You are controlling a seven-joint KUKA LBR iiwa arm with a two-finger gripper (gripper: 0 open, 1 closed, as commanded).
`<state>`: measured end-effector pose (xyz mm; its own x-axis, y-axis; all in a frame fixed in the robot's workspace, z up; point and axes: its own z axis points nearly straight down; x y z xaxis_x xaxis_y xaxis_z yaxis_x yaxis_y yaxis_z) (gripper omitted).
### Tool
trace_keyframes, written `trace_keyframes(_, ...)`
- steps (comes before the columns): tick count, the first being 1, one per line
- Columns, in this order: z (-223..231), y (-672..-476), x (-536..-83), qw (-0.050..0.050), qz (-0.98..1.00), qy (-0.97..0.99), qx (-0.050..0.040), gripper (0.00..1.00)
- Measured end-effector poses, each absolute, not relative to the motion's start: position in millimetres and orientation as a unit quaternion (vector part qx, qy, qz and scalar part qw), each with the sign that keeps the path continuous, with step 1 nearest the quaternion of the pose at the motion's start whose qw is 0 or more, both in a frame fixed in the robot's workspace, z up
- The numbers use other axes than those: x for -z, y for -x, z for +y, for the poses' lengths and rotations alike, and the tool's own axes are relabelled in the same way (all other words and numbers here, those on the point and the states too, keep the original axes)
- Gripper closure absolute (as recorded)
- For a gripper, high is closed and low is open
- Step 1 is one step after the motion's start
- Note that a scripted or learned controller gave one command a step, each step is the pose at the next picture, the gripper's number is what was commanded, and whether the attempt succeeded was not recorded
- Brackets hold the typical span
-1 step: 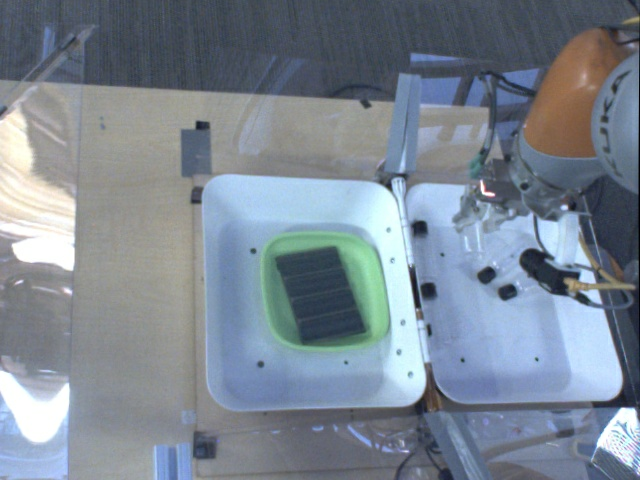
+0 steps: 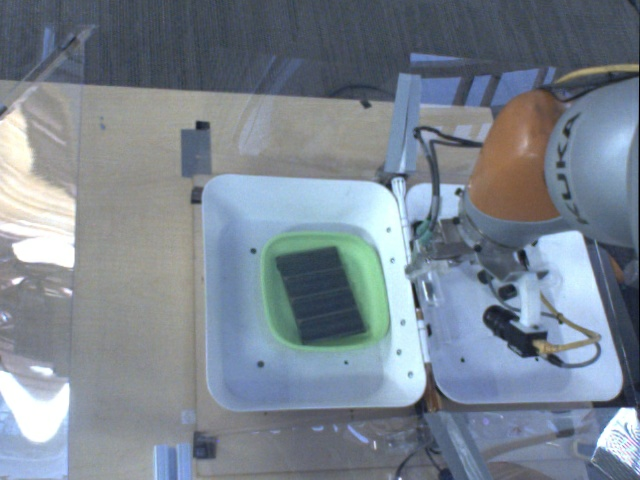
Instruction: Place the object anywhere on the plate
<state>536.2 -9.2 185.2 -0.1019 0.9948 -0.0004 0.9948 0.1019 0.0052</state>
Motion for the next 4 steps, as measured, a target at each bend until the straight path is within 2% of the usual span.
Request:
trace_keyframes(1,-9,-536.1,-185,0.002,0.742,-0.67,-0.0017,0.0)
trace_keyframes(2,29,-527.8,-185,0.001,0.738,-0.675,-0.0019,0.0)
trace_keyframes(3,-13,-554.2,-186,0.003,0.744,-0.668,-0.0025,0.0)
trace_keyframes(4,34,-532.5,-185,0.001,0.743,-0.669,-0.0015,0.0)
